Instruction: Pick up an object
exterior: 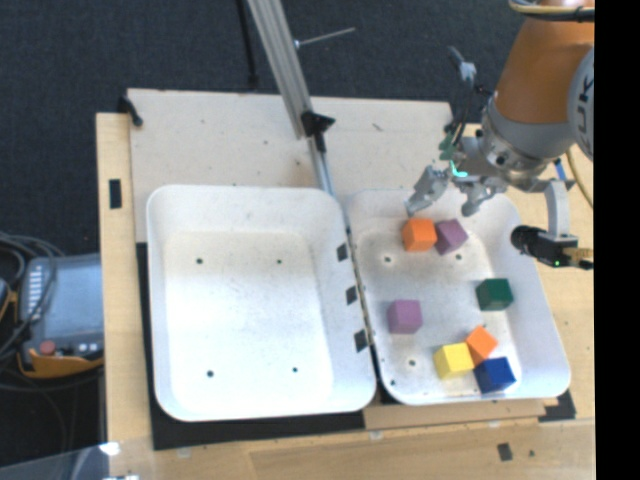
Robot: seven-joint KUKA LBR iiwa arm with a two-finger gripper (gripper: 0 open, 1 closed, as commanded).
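My gripper (447,196) hangs open above the far end of the right bin (532,320), with nothing between its two fingers. Just below it an orange cube (419,234) and a purple cube (451,235) sit side by side, touching. Farther toward the front lie a second purple cube (404,315), a green cube (494,293), a yellow cube (453,359), a small orange cube (482,342) and a blue cube (494,374). The last three are bunched together at the bin's near right corner.
The left bin (250,298) lies beside the right one, sharing a middle rim. A slanted metal rail (285,63) rises behind the bins. A grey control pendant (55,308) rests off the bench at the left.
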